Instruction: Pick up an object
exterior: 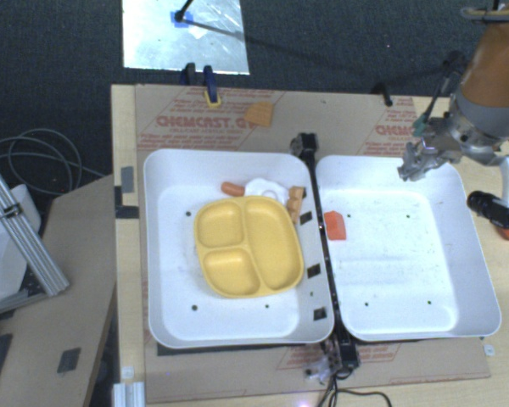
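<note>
- Two shallow white plastic bins are seen side by side on a cardboard-covered bench: the left bin (165,227) and the right bin (458,270).
- A yellow three-compartment plastic plate (248,246) is laid in the middle of the left bin.
- Just behind the plate, a small orange sausage-shaped piece (232,189), a white rounded object (265,191) partly hidden by the plate's rim, and a small tan stick-shaped piece (296,200) are found; what each is cannot be made out.
- A small orange-red block (334,225) is placed in the right bin, close to its left wall.
- The grey arm with the orange band (496,66) is cut off by the frame's right edge.
- The metal two-finger gripper (413,168) is held over the right bin's far right corner, well apart from the block; nothing is seen in it, and whether its fingers are wide or narrow cannot be told.
</note>
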Action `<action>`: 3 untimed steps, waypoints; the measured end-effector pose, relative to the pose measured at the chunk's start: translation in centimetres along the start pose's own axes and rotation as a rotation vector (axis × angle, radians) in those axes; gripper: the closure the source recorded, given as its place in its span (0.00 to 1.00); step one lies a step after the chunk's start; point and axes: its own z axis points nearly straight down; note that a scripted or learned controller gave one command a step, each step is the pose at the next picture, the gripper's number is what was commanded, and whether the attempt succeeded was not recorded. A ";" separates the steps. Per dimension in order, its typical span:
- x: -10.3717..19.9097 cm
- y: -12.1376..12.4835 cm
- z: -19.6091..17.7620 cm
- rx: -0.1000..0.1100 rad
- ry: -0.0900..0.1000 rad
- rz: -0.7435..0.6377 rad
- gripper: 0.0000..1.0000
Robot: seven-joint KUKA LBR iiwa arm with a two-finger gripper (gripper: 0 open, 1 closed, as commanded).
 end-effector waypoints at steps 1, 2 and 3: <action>0.2 -2.6 -1.5 0.001 0.002 -0.001 1.00; 2.0 -2.1 -0.5 0.002 0.002 -0.006 1.00; 3.3 -0.6 0.1 0.000 0.001 -0.007 1.00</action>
